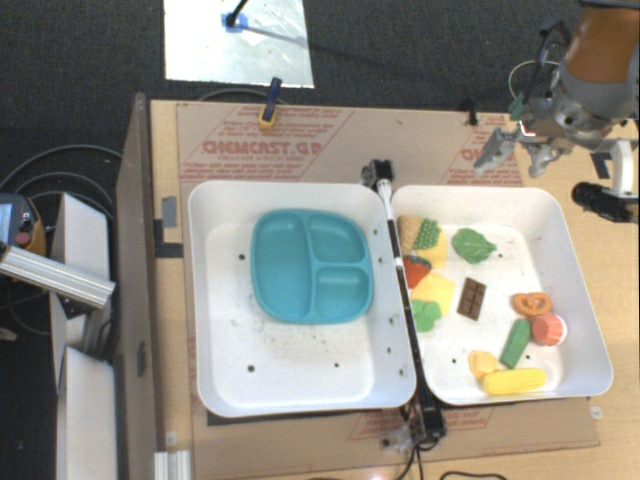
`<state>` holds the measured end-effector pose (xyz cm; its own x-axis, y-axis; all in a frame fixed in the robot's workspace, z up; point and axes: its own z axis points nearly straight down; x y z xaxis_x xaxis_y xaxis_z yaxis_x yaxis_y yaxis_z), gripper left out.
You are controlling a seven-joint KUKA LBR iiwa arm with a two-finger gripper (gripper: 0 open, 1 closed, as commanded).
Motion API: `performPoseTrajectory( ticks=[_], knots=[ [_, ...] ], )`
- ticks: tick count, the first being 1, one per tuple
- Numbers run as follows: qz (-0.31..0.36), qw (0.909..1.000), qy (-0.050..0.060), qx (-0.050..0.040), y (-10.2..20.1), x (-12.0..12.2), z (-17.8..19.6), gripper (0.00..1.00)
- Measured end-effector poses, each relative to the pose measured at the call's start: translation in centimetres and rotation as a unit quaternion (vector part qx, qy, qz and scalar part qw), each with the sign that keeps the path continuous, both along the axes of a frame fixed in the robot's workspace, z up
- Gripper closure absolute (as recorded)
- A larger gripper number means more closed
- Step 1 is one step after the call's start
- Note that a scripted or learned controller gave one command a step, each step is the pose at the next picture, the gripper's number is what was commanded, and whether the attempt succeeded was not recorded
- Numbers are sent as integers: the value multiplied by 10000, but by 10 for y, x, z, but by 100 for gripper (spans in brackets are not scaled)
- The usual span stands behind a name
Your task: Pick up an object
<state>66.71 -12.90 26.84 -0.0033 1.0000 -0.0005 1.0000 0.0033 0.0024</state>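
Under the gripper (516,156) lies a sheet of brown cardboard (300,143) with red print. Just on the near side of the gripper is the far rim of the right white bin (480,196). The left white bin (290,368) is farther off to the gripper's left as the view shows it, and holds a teal divided plate (310,266) lying flat. A black clip (378,173) sits at the far end of the seam between the bins, left of the gripper. Well beyond that, a yellow and blue clamp (270,108) grips the cardboard's far edge. Behind the clamp, a silvery sheet (240,53) lies on dark carpet (80,28). Farthest from the gripper, at the left edge, are black cables (50,168) and an aluminium rail (55,276).
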Motion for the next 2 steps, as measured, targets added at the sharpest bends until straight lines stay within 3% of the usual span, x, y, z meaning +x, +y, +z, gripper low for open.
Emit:
performPoseTrajectory(
  ticks=[1,2],
  knots=[
    [-32,10000,77,12,-33,-56,-151,0],
    [5,10000,20,10,9,-87,-185,0]
  ],
)
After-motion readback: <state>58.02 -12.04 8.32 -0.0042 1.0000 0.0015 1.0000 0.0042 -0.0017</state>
